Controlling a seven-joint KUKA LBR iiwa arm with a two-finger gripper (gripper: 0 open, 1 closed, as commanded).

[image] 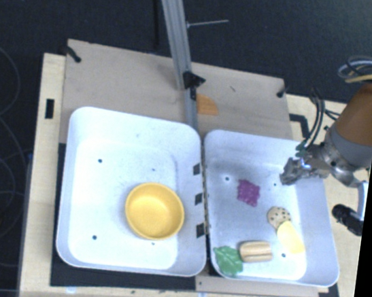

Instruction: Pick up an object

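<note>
The left bin [91, 138] holds a yellow bowl [154, 210]. The right bin [240, 152] holds a purple toy [248, 191], spotted ball [277, 216], yellow piece [291, 239], tan block [255, 251] and green toy [228, 259]. The gripper [292, 172] hangs over its upper right corner.

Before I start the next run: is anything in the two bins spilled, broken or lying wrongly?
Nothing stands out. The yellow bowl sits upright in the left bin; the small items in the right bin, such as the purple piece, lie loose and apart from the gripper.
</note>
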